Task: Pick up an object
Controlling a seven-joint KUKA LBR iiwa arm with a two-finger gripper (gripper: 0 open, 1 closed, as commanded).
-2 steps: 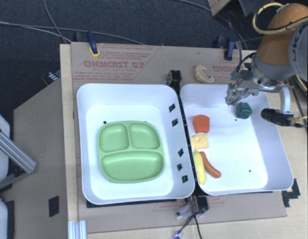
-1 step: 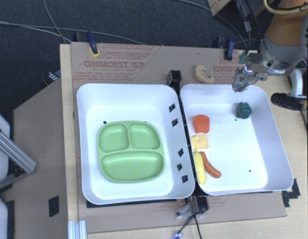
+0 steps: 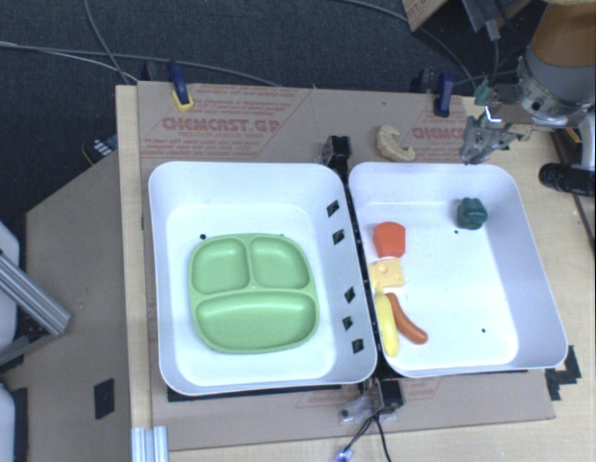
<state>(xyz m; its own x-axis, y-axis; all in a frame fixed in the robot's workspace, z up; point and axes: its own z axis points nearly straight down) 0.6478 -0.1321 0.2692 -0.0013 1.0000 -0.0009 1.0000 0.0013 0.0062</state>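
The right bin point(image 3: 529, 287) holds several small objects along its left side: an orange block point(image 3: 390, 238), a yellow piece point(image 3: 387, 274), a yellow banana-like piece point(image 3: 385, 327) and an orange-red sausage point(image 3: 407, 320). A dark green lump point(image 3: 471, 213) lies near the bin's far right corner. My gripper point(image 3: 482, 143) hangs above the far rim of the right bin, up and slightly right of the green lump, with nothing seen between its fingers.
The left bin point(image 3: 172, 258) holds a green divided plate point(image 3: 252, 292). A beige object point(image 3: 396, 143) lies on the cardboard behind the bins. Black clips point(image 3: 336, 149) sit along the seam between bins. Blue clamps point(image 3: 180, 85) hold the board's far edge.
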